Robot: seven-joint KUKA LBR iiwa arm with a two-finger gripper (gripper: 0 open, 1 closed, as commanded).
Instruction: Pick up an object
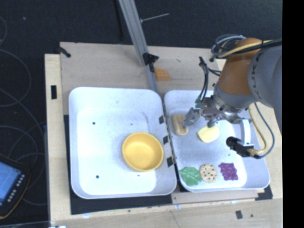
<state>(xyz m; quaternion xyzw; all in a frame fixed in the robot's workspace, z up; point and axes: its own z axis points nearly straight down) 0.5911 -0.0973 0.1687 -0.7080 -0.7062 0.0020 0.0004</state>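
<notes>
Two shallow white bins (83, 127) sat side by side on the bench. Over the right bin's upper half hung the two-finger gripper (202, 121), fingers spread apart, holding nothing. Just beside one fingertip lay a pale yellow rounded lump (208, 135), long axis running across the bin, tilted slightly.

We look down at a slant from one fixed camera above the worktop (109, 65), far enough to take in both white bins; the left bin (85, 127) lies well left of the gripper (202, 121).
</notes>
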